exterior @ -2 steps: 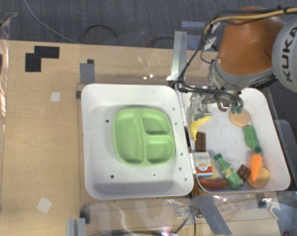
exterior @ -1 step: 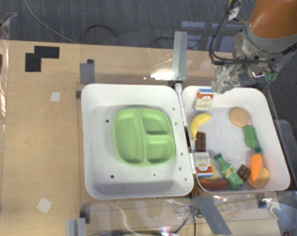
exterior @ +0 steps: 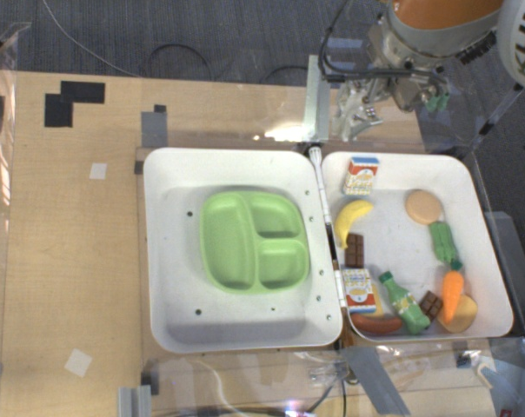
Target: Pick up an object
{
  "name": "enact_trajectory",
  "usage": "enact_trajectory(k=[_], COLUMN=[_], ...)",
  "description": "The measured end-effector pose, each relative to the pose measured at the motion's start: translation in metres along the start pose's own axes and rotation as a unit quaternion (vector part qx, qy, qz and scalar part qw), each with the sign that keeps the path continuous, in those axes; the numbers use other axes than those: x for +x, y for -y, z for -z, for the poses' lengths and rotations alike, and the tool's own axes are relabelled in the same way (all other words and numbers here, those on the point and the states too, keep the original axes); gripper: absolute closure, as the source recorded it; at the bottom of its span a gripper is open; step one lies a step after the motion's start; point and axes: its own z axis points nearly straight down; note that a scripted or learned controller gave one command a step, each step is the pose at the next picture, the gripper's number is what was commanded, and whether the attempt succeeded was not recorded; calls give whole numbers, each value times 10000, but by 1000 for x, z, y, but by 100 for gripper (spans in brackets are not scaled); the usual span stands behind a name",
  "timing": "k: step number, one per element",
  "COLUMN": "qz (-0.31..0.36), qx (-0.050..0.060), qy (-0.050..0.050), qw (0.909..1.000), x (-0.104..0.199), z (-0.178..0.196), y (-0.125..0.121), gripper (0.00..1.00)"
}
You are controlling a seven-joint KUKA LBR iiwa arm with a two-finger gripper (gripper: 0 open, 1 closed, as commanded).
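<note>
Camera view: tool (exterior: 360, 111) hangs beyond the right bin's (exterior: 480, 200) far rim, carrying nothing; its spread I cannot tell.
Done: nothing lifted.
Left: choose, descend, grasp.

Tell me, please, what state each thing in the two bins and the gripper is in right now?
Green tray: upright, compartments bare, left bin.
Banana: lying flat, right bin.
Green bottle: on its side.
Carrot: lying flat.
Upper carton: lying flat.
Gripper: above the bins' far edge, holding nothing visible.

arm (exterior: 445, 7): cut off by top edge; sausage (exterior: 377, 325): partly under green bottle (exterior: 404, 303)
</note>
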Motion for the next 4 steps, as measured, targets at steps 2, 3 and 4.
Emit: enact_trajectory(k=[2,3,4], qz=[228,-199,-1749], qx=[8,-2,-1], qy=[-7,-15,-57], qw=[9997,9998,9846], x=[15,-18,-37], z=[-45,-7,-84], y=[43,-18,-87], gripper=[100,100,100])
